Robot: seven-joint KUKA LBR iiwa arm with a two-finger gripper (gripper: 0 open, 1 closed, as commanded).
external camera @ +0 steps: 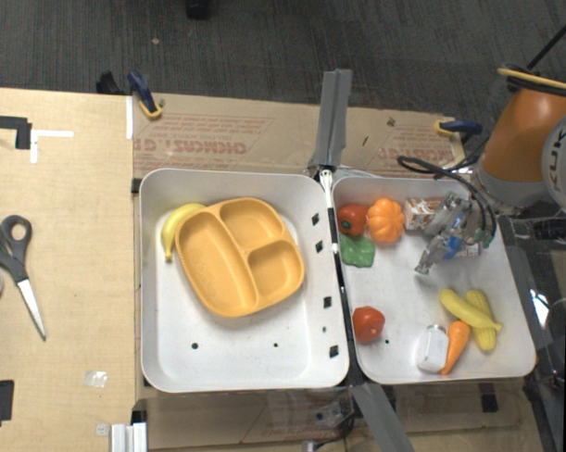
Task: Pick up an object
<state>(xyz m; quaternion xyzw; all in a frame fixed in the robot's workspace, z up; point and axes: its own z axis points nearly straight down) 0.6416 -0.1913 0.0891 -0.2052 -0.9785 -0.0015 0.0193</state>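
Presently, progress: nothing lifted; every object lies on a bin floor, so the whole pick is left to do.
Gripper [428,263]: low in the right bin [510,367], upper middle, tips pointing down-left; nothing seen between them, and open or closed cannot be told.
Nearest candidates: small packet [419,213] just beside the wrist; orange pumpkin [386,220] and red tomato [353,218] further left.
Other right-bin items: green piece [358,253], second tomato [368,323], yellow peppers [474,315], carrot [456,345], white block [433,349].
Left bin [158,346]: orange divided plate [237,254] with a banana [177,225] touching its upper-left edge.
Obstruction: bare floor under the tips; judged no clutter blocking.
Bench: scissors [17,267] far left.
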